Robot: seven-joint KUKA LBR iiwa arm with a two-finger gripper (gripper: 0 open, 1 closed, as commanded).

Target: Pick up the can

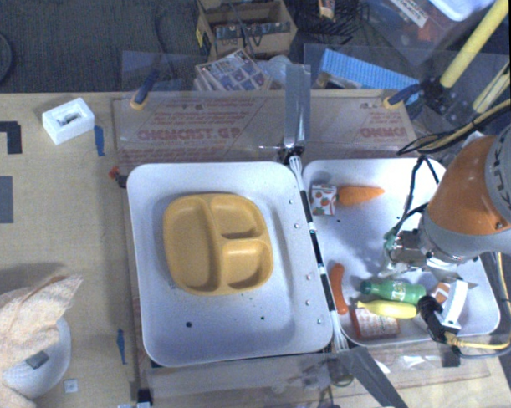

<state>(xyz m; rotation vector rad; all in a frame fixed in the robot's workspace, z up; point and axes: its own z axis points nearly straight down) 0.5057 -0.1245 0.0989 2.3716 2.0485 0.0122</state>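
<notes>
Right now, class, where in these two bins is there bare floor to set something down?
Free: left white bin all around the yellow divided plastic tray; right white bin between the orange carrot and green bottle. Crowded: its near edge by the can.

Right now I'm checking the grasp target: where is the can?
The can lies on its side in the right bin, at its near edge, just below the yellow banana and green bottle, right of the hot dog.

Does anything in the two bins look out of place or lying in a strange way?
Mostly in the right bin: the can lies on its side in the near corner, crowded against a green bottle and a yellow banana. The yellow tray in the left bin sits slightly turned.
</notes>
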